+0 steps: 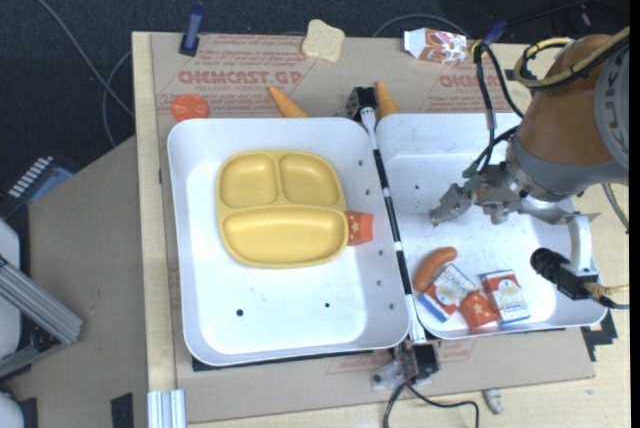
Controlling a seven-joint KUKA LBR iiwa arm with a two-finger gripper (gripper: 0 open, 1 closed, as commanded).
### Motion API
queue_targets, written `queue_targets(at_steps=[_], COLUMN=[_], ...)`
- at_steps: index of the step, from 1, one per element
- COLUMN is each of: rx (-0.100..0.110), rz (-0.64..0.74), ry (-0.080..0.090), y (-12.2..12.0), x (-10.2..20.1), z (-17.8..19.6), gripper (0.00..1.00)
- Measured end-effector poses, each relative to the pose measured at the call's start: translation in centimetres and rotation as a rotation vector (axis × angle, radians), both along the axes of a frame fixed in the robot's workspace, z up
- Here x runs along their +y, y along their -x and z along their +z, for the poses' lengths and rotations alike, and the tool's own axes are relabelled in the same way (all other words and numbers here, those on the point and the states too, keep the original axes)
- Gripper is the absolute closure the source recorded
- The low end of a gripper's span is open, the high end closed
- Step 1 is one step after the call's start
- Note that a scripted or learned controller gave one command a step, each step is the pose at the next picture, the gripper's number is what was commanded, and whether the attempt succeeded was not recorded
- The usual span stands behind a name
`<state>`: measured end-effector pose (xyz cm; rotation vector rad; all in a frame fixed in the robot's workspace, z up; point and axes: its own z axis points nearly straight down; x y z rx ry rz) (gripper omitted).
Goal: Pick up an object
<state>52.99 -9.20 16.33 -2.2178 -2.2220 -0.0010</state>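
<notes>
Nearest us, in the near part of the right bin (440,141), we see a sausage (434,267) lying beside a small carton (452,287), a red packet (480,311) and a blue-and-red box (508,296). Farther back in the same bin, the gripper (452,205) hovers above the bin floor with nothing between its fingers; we cannot tell whether they are apart or together. In the left bin (200,296) a yellow divided plate (281,208) lies with a small red block (359,228) touching its right edge.
</notes>
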Motion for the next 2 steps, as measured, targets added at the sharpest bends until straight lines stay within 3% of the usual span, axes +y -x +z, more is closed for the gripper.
queue_targets(at_steps=[1,2], rx=[0.002,-0.001], rz=[-0.003,-0.003], ry=[0.001,0.002], y=[4.6,4.5], x=[-0.2,-0.2], z=[-7.1,-6.0], gripper=[0.00,1.00])
